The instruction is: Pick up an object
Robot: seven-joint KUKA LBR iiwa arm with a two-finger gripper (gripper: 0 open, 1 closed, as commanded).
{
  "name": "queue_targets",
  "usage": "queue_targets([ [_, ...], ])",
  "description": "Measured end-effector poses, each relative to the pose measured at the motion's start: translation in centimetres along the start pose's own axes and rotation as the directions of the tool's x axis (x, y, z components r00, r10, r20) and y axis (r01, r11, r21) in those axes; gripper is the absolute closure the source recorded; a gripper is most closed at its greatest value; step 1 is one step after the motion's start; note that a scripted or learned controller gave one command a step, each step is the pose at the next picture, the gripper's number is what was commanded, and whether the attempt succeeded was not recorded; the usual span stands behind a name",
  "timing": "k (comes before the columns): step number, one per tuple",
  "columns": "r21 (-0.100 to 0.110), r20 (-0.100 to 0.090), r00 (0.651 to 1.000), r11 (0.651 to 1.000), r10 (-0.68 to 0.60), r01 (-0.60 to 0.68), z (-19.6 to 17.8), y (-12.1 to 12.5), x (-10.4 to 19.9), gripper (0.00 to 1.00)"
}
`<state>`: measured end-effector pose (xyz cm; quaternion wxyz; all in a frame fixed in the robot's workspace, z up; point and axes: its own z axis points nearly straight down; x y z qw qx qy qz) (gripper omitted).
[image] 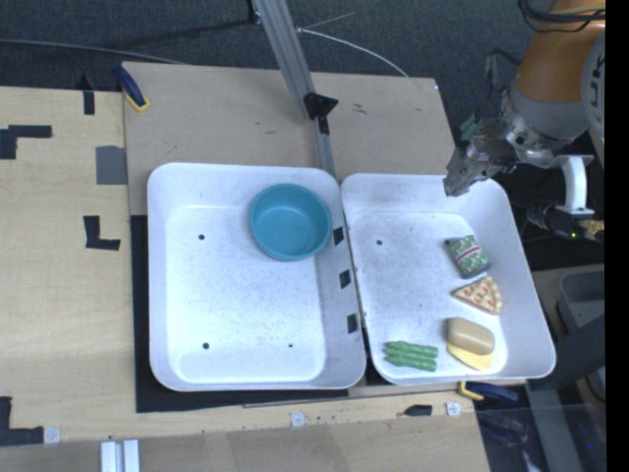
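**Right bin: four items lying loose, gripper at far rim**

Along the near right side of the right-hand shallow white bin lie four small objects, none in contact with the arm. Farthest back is a small green and red patterned packet. Just in front of it sits a triangular orange slice resembling pizza. Nearer again is a tan and yellow rounded block, and to its left, apart from it, a bunch of green bean-like sticks. The two-finger gripper hangs over the bin's far right corner, well apart from all four; its finger state cannot be determined. The left-hand shallow white bin contains a round blue bowl, upright, near its far right corner.
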<state>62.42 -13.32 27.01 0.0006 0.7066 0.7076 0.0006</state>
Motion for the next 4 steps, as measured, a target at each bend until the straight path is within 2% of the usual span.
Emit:
queue_targets([
  [2, 0.006, -0.001, 1.000, 1.000, -0.003, 0.003, 3.2, -4.2, 9.0, 1.00],
  [3, 0.005, -0.002, 1.000, 1.000, -0.006, 0.006, 2.7, -5.9, 14.6, 1.00],
  [4, 0.006, -0.001, 1.000, 1.000, -0.004, 0.004, 4.3, -7.1, 19.2, 1.00],
])
